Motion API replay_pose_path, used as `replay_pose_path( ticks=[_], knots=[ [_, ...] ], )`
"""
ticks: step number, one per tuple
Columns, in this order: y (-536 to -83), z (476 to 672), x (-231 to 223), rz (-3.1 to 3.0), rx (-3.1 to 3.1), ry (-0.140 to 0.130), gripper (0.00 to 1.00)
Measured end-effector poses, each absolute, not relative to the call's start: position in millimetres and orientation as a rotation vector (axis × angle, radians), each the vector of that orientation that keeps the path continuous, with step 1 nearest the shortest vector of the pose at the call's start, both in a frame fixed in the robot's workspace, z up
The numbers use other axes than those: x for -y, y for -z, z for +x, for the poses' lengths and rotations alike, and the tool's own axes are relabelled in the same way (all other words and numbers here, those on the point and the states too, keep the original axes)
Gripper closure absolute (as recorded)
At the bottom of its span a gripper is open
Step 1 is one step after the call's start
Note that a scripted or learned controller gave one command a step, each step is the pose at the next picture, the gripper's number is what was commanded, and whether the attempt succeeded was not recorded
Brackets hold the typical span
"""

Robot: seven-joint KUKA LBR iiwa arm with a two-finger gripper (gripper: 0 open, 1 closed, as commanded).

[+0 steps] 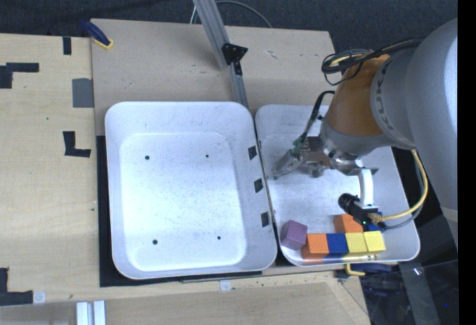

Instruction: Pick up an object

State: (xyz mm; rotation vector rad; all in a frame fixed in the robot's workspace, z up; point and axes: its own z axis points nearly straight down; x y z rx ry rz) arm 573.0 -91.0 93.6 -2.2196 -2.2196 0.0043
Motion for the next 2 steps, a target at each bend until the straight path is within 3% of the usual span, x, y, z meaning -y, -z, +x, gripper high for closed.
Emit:
replay_pose_path(
  ticks=[1,2],
  knots=[
    [-91,542.8,89,-2.219,2.218,-0.006,0.00],
    [-91,531.2,98,-2.220,2.219,-0.005,0.00]
  ],
)
